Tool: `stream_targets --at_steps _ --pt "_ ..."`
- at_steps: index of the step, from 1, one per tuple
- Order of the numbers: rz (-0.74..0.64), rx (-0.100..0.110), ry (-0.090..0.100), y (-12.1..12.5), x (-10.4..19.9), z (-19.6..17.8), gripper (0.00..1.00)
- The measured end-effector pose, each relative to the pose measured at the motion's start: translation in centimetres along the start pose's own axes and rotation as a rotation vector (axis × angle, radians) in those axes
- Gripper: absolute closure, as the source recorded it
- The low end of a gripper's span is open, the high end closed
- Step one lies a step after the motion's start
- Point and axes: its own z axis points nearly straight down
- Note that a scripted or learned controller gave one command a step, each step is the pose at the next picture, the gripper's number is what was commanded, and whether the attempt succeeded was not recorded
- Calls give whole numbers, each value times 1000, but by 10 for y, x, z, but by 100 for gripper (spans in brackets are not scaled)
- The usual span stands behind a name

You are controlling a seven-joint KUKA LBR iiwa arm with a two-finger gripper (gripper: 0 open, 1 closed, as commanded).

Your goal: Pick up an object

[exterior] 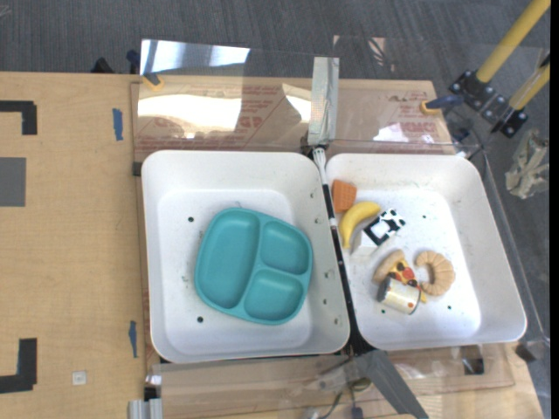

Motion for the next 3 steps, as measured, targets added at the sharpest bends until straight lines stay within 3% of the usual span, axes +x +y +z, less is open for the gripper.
stream_targets --at_steps 1,2,3 --pt "375 7 -9 10 30 -66 100" --pt "348 0 3 24 68 19 100" --pt "727 2 1 31 84 47 100"
